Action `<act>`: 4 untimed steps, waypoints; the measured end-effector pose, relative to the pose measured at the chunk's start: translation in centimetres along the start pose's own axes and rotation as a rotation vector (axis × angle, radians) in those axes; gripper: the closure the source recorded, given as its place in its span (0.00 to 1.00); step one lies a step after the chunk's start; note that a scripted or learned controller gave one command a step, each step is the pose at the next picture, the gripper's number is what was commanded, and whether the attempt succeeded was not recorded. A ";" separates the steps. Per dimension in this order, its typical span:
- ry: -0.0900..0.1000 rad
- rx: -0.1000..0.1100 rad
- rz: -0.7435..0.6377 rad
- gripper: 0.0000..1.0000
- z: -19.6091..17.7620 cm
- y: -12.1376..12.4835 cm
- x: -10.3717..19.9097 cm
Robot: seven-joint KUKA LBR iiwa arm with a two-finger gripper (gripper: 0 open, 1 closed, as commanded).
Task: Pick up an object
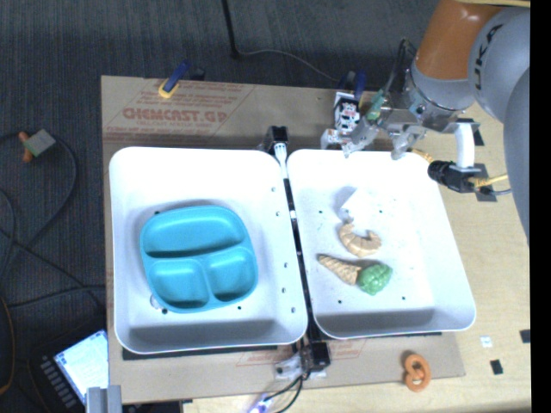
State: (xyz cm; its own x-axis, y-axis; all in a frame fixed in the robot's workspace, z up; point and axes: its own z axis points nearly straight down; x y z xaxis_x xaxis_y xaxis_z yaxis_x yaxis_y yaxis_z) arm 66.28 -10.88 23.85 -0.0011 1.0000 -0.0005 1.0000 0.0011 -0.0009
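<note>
The right bin point(430, 231) holds a tan croissant-shaped toy point(359, 240) near its middle. Just below it lies a toy ice-cream cone point(340, 268) with a green scoop point(375, 279). A small white piece point(345, 201) sits above the croissant. My gripper point(373, 149) hangs over the far rim of the right bin, well above these toys. It is open, with nothing between its fingers. In the left bin point(129, 188) rests a blue divided tray point(198, 257).
A small orange pretzel-shaped item point(417, 371) lies on the bench in front of the right bin. A black clip point(277, 136) sits at the far end of the seam between the bins. A blue clamp point(173, 78) holds the cardboard at the back left.
</note>
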 end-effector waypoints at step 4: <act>0.000 -0.001 0.000 0.00 5.4 0.6 3.7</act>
State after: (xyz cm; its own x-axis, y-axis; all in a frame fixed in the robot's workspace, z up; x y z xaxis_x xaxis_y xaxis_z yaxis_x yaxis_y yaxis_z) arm 66.84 -7.15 18.45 -0.0015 1.0000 -0.0003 1.0000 0.0015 -0.0002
